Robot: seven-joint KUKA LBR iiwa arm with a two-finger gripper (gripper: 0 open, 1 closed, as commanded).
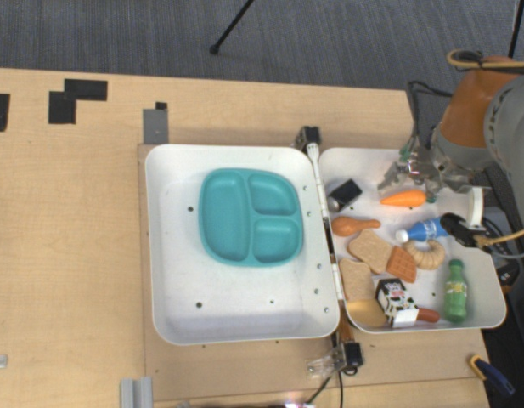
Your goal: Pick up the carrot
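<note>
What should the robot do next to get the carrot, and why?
Probably lower the pincer a little onto the carrot. It hangs just above the carrot in the right bin, and the carrot lies on the floor there, not between the fingers.

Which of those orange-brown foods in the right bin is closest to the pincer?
The carrot, bright orange, lying just under the pincer. The browner drumstick lies farther left, and the waffle farther down the bin.

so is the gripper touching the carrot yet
Cannot tell. In the camera view the gripper sits right above the carrot in the right bin, their outlines meeting, but no contact or gap shows plainly.
</note>
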